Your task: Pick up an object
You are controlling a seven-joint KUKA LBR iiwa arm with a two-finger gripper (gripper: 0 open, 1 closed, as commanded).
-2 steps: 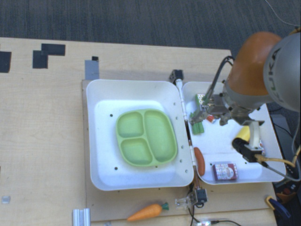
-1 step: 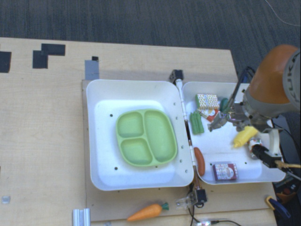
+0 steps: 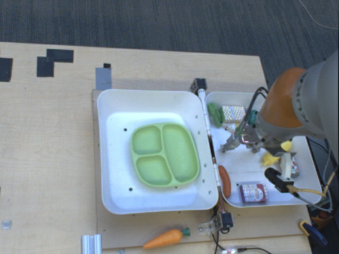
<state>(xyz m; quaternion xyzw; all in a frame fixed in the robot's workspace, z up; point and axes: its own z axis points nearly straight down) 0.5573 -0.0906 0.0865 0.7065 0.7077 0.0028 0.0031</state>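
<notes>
My gripper point(image 3: 232, 143) hangs low over the middle of the right bin point(image 3: 312, 192), pointing toward its left wall. Around it lie a green leafy item point(image 3: 215, 114) and a small patterned packet point(image 3: 233, 112) at the far end. A red-brown sausage point(image 3: 225, 180) and a dark red packet point(image 3: 251, 192) sit at the near end. A yellow item point(image 3: 271, 158) lies partly hidden under the wrist. Nothing is visibly held.
The left bin point(image 3: 114, 192) holds a light green divided plate point(image 3: 164, 154). An orange carrot point(image 3: 165, 238) lies on the bench in front of the bins. The grey arm with its orange band point(image 3: 283, 102) covers the right bin's far right side.
</notes>
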